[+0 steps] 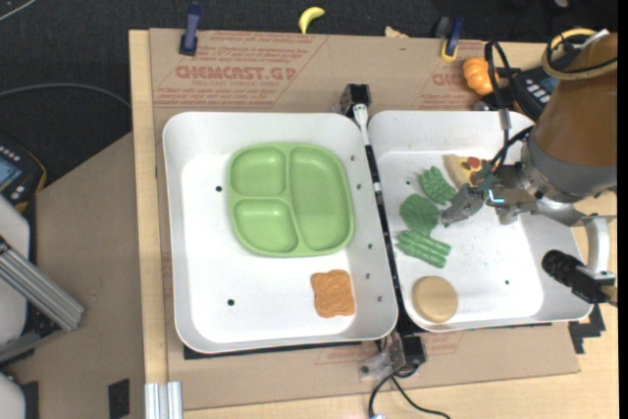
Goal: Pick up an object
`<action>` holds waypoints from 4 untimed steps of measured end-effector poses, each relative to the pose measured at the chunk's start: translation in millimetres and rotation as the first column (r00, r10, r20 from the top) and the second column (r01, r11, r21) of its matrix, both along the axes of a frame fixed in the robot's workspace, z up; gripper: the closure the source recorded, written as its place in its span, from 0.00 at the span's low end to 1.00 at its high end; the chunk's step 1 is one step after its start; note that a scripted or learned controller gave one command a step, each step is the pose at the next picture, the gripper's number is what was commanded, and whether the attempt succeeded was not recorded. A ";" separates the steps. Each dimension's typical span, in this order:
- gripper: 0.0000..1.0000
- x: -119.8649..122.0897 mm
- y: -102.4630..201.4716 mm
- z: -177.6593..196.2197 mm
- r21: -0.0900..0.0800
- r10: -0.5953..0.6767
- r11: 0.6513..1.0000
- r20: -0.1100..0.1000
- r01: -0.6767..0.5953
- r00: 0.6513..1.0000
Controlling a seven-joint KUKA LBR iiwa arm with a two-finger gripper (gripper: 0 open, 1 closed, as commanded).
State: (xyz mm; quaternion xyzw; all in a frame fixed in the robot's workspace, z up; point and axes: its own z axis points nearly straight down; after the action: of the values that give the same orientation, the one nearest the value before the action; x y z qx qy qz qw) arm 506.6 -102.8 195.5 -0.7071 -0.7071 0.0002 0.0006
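My gripper hangs low over the middle of the right bin, coming in from the right under the grey and orange arm. Just left of it lie three green toy pieces: a ridged one, a leafy one and a long ribbed one. A pale yellow piece with a red spot lies right behind the gripper. At the bin's front left sits a round tan bun. Nothing shows held in the gripper.
The left bin holds a green divided plate and an orange waffle-like piece. A black divider clamp sits between the bins. A small yellow banana and an orange object lie outside, beyond the bins.
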 end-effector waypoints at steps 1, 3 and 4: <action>1.00 0.8 0.0 10.7 -0.001 0.000 1.000 0.003 0.000 1.000; 1.00 32.0 176.7 122.2 0.001 0.009 1.000 0.009 -0.009 1.000; 1.00 6.2 238.0 68.0 0.001 0.008 1.000 -0.008 -0.008 1.000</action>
State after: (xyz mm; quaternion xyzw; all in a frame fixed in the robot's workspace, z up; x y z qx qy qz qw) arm 512.9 135.3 263.5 -0.7045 -0.7097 0.0027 0.0037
